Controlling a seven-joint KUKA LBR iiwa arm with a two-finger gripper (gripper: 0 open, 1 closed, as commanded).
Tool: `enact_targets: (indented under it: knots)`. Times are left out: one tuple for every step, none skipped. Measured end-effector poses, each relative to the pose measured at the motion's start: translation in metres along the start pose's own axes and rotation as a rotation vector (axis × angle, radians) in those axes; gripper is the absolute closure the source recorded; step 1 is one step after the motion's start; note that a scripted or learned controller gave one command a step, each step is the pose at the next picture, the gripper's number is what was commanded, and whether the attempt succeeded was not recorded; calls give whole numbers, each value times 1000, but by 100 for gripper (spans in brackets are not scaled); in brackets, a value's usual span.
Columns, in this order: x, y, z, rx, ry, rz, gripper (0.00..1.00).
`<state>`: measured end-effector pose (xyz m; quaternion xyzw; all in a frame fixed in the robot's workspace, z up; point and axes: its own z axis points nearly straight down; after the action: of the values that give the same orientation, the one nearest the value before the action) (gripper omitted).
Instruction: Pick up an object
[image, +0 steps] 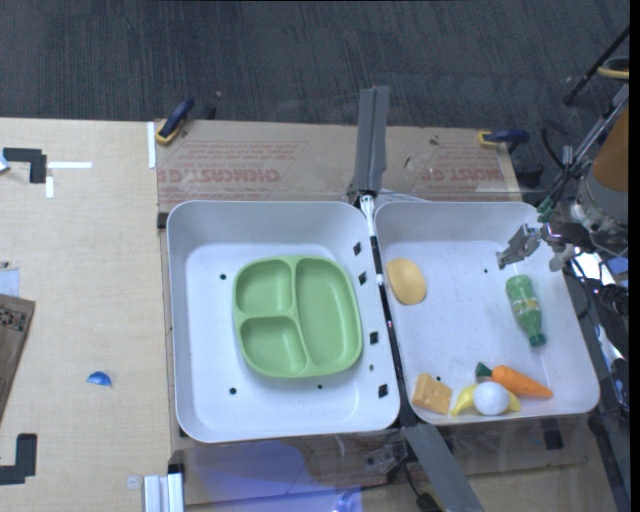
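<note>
1. Clustered at the right bin's (560, 400) six o'clock edge, cheese wedge (432, 394), banana (466, 400), white egg (491, 398) and carrot (521, 381) lie touching.
2. Green bottle (524, 309) lies alone at three o'clock, an easy target.
3. Gripper (537, 243) hovers just above it; finger state I cannot tell.
4. Left bin (190, 300) holds a green divided plate (298, 316).

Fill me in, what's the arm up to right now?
The gripper sits over the right bin's far right corner, just above the green bottle, with nothing visibly held. A yellow potato-like piece, carrot, white egg and cheese wedge lie there too. The green divided plate is in the left bin.
</note>
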<state>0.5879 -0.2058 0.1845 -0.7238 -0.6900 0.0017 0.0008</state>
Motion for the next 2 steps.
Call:
enact_targets:
  knots:
    - [31, -35, 84, 1, 8, 11, 0]
    - [20, -25, 58, 1, 12, -58, 0]
